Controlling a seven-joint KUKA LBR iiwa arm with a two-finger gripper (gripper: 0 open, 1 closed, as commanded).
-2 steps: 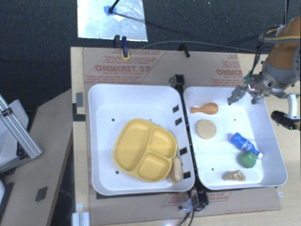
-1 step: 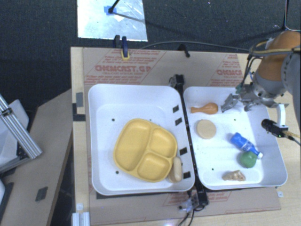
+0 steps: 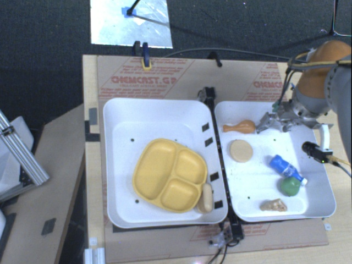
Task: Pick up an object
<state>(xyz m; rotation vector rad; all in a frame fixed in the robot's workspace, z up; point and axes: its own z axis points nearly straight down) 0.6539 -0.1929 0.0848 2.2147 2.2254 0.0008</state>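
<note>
we see the gripper (image 3: 270,121) low over the far side of the right bin (image 3: 324,202), just right of a toy drumstick (image 3: 240,127); whether it is spread wide or closed narrow we cannot tell, and nothing shows between it.

the drumstick lies on its side, touching or almost touching the gripper's tip. we judge it light, stiff and smooth, likely to roll or skid, so we would take it across the thin shank rather than the bulb.

nearer lies a round beige disc (image 3: 241,150), flat and hard to get under. right of that are a blue bottle (image 3: 286,168), a green ball (image 3: 290,186) and a tan lump (image 3: 273,205).

in the left bin (image 3: 118,147) sit a yellow divided tray (image 3: 168,175) and a pale roll (image 3: 206,197) against its right edge.
</note>
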